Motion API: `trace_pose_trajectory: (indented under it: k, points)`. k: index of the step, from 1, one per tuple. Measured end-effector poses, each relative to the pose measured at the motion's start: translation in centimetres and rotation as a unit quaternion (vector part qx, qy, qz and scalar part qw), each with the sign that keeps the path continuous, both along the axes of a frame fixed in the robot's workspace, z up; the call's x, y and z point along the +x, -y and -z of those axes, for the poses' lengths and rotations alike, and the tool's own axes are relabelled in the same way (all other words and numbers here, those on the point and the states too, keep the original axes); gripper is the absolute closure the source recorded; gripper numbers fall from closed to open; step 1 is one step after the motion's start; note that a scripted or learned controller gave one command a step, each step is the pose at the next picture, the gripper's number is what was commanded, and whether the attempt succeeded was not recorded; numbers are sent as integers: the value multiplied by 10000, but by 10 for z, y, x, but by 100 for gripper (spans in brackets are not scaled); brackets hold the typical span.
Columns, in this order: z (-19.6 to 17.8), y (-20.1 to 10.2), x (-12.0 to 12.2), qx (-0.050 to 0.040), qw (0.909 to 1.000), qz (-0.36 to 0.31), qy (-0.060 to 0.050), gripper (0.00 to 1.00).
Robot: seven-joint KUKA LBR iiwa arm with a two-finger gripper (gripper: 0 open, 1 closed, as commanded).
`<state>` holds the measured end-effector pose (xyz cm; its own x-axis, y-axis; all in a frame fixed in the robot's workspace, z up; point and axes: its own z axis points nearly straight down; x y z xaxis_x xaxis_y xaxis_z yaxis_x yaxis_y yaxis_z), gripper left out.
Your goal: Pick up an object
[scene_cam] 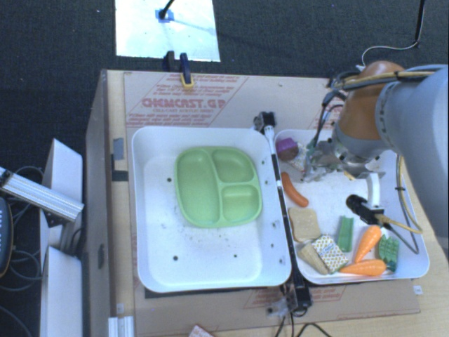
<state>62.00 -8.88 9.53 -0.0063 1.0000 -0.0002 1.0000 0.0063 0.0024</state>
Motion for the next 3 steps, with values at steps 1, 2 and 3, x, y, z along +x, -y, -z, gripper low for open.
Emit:
trace_pose_trajectory:
  k: [1, 2, 3]
  points:
    - [0, 0, 0, -1, 10000, -1, 1, 0]
    - [-11, 0, 1, -2, 10000, -12, 9, 100]
    - [-11, 0, 1, -4, 10000, -13, 8, 0]
